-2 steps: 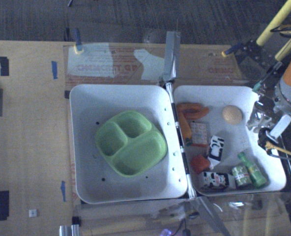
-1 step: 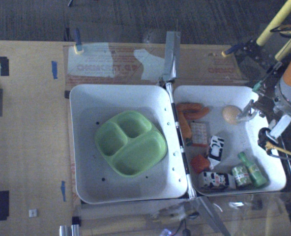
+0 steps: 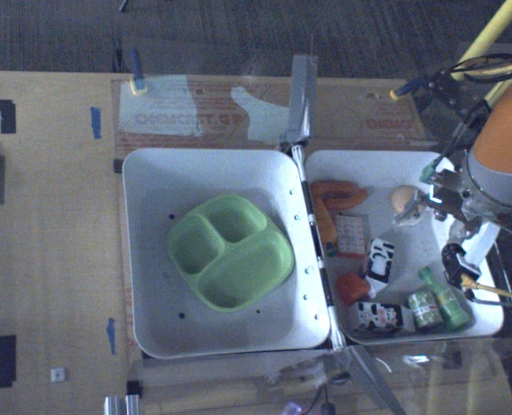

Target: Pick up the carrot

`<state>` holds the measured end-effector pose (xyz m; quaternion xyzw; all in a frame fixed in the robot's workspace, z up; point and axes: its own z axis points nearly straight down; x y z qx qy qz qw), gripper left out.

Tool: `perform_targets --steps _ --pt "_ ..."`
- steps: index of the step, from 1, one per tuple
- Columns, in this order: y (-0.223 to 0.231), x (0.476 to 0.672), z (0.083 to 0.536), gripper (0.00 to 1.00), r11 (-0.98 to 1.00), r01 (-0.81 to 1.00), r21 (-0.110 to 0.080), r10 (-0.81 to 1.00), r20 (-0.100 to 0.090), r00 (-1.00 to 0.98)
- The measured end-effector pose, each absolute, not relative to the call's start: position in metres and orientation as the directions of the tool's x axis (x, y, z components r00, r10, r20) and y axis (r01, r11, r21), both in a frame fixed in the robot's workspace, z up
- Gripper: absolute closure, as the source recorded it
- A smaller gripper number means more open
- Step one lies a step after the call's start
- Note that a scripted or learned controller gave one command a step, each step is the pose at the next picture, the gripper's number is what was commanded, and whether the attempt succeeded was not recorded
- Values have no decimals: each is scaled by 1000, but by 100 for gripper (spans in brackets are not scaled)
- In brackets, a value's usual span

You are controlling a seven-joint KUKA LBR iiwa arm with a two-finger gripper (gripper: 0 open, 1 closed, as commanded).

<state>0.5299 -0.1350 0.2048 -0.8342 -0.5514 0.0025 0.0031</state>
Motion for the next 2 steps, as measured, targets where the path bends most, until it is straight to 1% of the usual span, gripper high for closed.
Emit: perform_targets --steps 1,2 --pt "-149 547 104 0 -292 956 -4 956 0 292" --pt "-108 557 86 0 -607 795 3 795 0 607"
